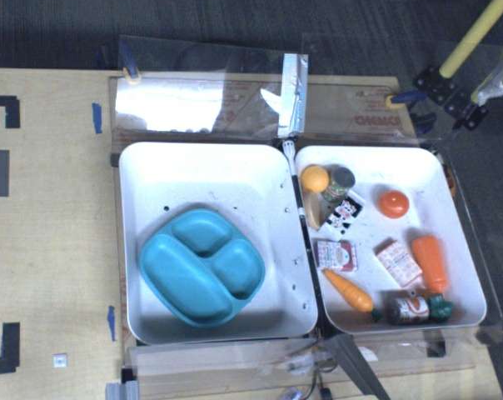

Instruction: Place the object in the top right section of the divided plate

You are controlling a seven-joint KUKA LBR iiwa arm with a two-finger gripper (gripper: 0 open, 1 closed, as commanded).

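A blue divided plate (146, 263) lies in the left white bin (235, 173), turned at a slant. It has a small upper section (200, 229), a small right section (238, 271) and a long section (183, 287) along its lower left; all three are bare. The loose objects lie in the right white bin (418, 167): a yellow-orange ball (315, 178), a dark can (342, 177), a black-and-white item (344, 212), a red tomato (393, 203), a large carrot (430, 262), a small carrot (348, 289), a pink packet (336, 256), a small carton (399, 262) and a bottle (414, 308).
A clear plastic sheet (201, 98) and a metal bracket (292, 94) stand behind the bins. A yellow pole (476, 30) with a black clamp (447, 90) sits at the top right. Wooden bench (43, 248) stretches to the left.
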